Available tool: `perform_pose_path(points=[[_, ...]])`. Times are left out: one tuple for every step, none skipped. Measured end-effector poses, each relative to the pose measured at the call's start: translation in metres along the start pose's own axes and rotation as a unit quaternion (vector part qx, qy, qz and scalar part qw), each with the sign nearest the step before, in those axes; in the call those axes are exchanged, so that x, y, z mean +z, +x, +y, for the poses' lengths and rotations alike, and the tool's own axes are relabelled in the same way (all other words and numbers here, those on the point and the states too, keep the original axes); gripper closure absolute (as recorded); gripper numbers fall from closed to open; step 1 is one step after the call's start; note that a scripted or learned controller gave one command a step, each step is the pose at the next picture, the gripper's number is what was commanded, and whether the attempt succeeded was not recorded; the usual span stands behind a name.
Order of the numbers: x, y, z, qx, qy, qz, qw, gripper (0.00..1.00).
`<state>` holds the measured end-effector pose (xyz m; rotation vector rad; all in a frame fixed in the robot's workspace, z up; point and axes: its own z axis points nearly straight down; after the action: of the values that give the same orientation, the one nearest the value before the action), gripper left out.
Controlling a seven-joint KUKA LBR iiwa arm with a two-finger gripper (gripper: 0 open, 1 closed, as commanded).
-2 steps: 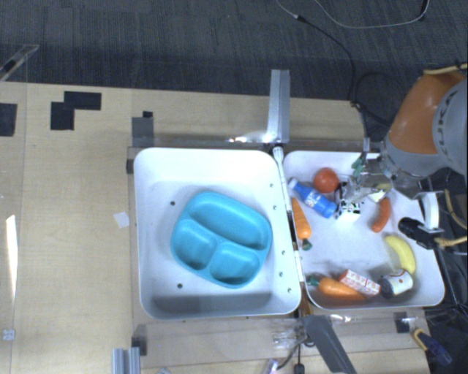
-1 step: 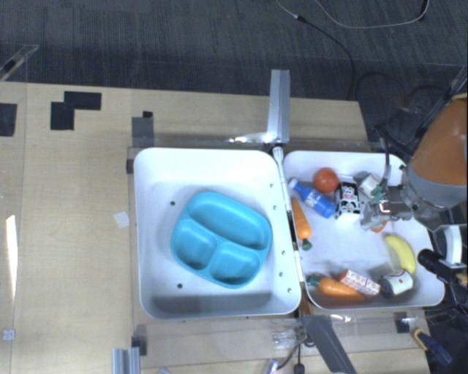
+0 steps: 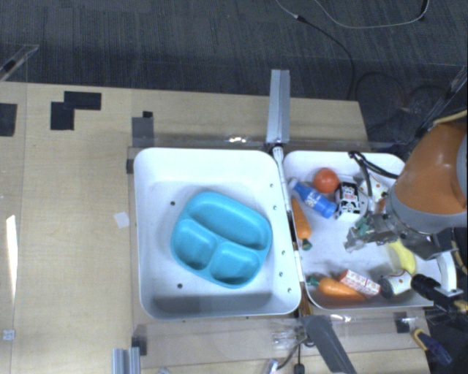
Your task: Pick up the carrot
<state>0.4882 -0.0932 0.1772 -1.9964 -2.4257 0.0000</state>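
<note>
Two shallow white bins with rounded corners and smooth, glossy plastic walls sit side by side on a pale wood-grain bench (image 3: 73,219); a grey metal bar (image 3: 279,109) stands at the far end of the seam between them. The right bin (image 3: 322,162) serves as landmark. Immediately to its left, the left bin (image 3: 146,241) bears a turquoise divided plate (image 3: 221,238), oval, smooth, moulded into three compartments. Inside the right bin, against its left wall, lies a slim orange tapered piece (image 3: 300,222), lengthwise along the wall. A blue bottle with a white cap (image 3: 313,199) lies tilted just beside it, and a round red-orange tomato-like ball (image 3: 326,179) rests near the bin's far wall, next to a small black-and-white object (image 3: 348,197). The carrot (image 3: 338,288), orange, matte and conical, lies along the bin's near wall, touching a small red-and-white printed packet (image 3: 363,280). A yellow rounded item (image 3: 401,256) lies near the bin's right side, partly covered by the arm. The gripper (image 3: 368,232) hangs over the bin's middle, well apart from the carrot; whether it stands wide or narrow cannot be told. The arm's orange band (image 3: 437,168) rises over the bin's right edge. Beyond the bench, dark ribbed carpet (image 3: 183,36) carries loose black cables (image 3: 351,18); black tape patches (image 3: 73,108) mark the bench top to the far left.
</note>
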Motion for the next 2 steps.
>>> perform_pose_path(points=[[-0.015,-0.013,0.01,0.014,0.0,0.0,0.9999,1.0],[-0.005,0.012,0.003,0.041,0.0,0.0,0.9992,1.0]])
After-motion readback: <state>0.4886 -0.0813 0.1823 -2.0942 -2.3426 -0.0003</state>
